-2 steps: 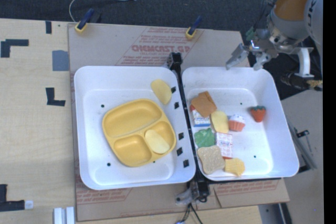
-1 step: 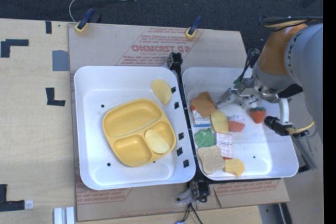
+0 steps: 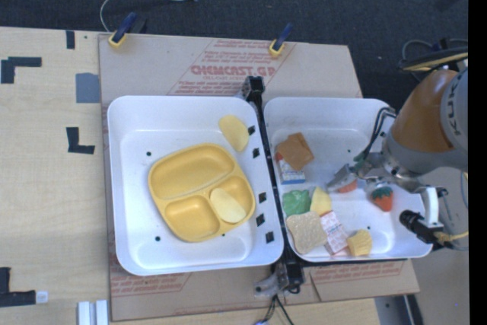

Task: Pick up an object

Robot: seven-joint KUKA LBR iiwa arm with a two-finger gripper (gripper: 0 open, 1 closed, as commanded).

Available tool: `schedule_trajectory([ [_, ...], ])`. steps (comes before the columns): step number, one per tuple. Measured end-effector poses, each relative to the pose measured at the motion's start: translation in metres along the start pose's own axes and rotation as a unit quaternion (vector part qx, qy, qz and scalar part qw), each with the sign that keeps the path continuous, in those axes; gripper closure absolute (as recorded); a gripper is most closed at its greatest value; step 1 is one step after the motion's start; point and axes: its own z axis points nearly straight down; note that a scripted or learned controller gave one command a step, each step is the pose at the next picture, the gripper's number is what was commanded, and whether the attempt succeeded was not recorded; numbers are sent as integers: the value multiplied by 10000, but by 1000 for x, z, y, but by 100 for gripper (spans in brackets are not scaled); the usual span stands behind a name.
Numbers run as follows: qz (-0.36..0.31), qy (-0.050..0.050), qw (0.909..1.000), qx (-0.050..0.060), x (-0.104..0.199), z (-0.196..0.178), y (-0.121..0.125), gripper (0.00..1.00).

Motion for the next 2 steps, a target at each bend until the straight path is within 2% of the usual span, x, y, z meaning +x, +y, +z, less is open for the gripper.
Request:
schedule_trajectory([
  [1,-11,-4,10000,-4,0,-10,3,100],
  [2,-45,15,10000,10,58,-36,49,100],
])
